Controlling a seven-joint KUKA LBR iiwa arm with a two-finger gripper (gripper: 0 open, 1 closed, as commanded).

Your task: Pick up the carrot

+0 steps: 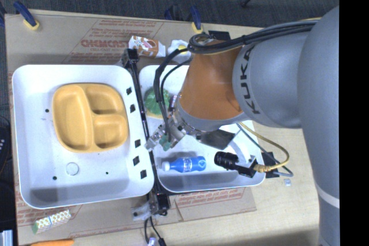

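Observation:
My gripper hangs low over the left side of the right bin, close to the wall between the two bins. The orange wrist band and grey arm cover most of that bin. A green leafy-looking item lies in the right bin just behind the gripper. In front of the gripper, a clear bottle with a blue label lies on its side. Nothing shows in the gripper's grasp.
The left bin holds a yellow divided tray. A small snack packet sits on the cardboard behind the bins, and another packet lies at the front left. Blue clamps grip the bench's far edge.

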